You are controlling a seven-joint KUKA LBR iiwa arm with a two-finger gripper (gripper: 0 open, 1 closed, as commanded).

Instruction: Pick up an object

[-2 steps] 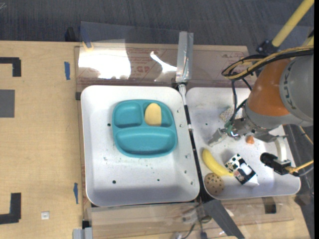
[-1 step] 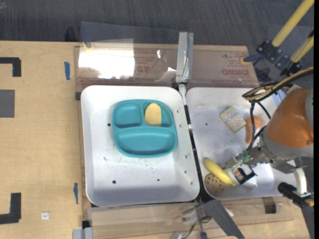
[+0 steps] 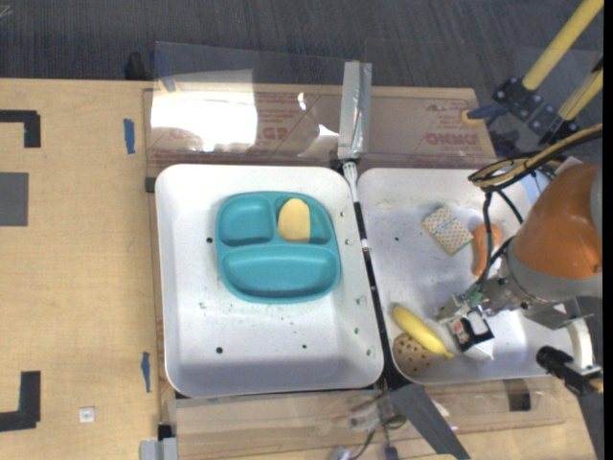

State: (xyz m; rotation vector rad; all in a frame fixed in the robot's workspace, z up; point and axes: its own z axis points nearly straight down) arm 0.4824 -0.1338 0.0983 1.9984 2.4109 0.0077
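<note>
In the right bin (image 3: 402, 209) a yellow banana (image 3: 421, 332) lies near the front left corner, partly over a tan perforated disc (image 3: 412, 355). My gripper (image 3: 467, 326) is low in that bin, just right of the banana's end, beside a small white block (image 3: 482, 350). A checkered sponge-like pad (image 3: 447, 229) rests farther back, and an orange piece (image 3: 487, 240) shows next to the arm. The arm's orange band (image 3: 565, 233) covers the bin's right side. Nothing is seen between the fingers.
The left bin (image 3: 182, 286) holds a teal divided tray (image 3: 278, 268) with a yellow lemon-like piece (image 3: 295, 220) in its upper right compartment. A clear panel and a metal post (image 3: 353, 108) stand behind the bins. Black and yellow cables (image 3: 508, 166) hang near the arm.
</note>
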